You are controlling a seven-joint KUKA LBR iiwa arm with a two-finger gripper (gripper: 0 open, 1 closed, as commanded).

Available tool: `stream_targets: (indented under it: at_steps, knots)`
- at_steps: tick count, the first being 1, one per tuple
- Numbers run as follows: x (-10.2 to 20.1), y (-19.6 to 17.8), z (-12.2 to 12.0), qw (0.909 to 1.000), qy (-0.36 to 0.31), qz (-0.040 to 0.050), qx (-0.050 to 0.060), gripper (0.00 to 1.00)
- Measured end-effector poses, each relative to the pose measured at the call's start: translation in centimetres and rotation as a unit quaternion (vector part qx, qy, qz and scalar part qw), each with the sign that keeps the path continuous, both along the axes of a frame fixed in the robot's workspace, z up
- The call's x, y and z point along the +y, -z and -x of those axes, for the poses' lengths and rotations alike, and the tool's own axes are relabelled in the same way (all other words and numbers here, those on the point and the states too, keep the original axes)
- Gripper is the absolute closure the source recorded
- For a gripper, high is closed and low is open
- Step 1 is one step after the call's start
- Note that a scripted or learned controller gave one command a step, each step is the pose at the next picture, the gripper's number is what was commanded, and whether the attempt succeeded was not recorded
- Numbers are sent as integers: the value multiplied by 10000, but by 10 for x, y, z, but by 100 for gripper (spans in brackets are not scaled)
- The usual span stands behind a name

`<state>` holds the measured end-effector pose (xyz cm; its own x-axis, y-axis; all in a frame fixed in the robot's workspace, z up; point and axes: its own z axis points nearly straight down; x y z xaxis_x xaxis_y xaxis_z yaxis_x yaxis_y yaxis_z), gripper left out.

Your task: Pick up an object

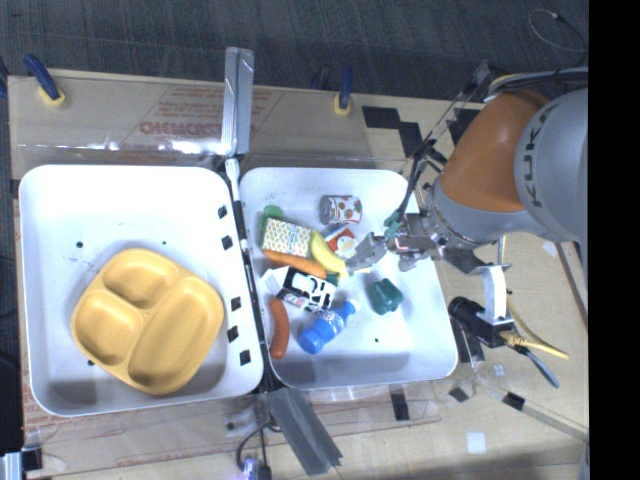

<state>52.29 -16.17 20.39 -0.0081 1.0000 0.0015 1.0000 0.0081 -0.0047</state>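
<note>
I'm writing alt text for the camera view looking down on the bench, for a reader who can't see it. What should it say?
A grey and orange robot arm reaches from the right, its hand over the right white bin, which holds a jumble of small items, among them a banana, a blue bottle and a small can. The left white bin holds a yellow sectioned tray.

One fixed cam above my bench, looking down at a slant, mid-range. Frame covers both bins: left bin [40,268] at 9 o'clock, right bin [425,348] near centre. My arm [520,168] enters from 3 o'clock.
</note>
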Motion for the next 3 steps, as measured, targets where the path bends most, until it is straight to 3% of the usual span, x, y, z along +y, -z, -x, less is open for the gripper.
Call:
stream_targets:
  at_steps: [1, 2, 3]
  knots:
    - [42, 90, -30, 9998, -192, 26, -86, 0]
    - [44, 80, -31, 9997, -218, 9, -88, 100]
    - [88, -30, -69, 10000, 84, 6, -14, 100]
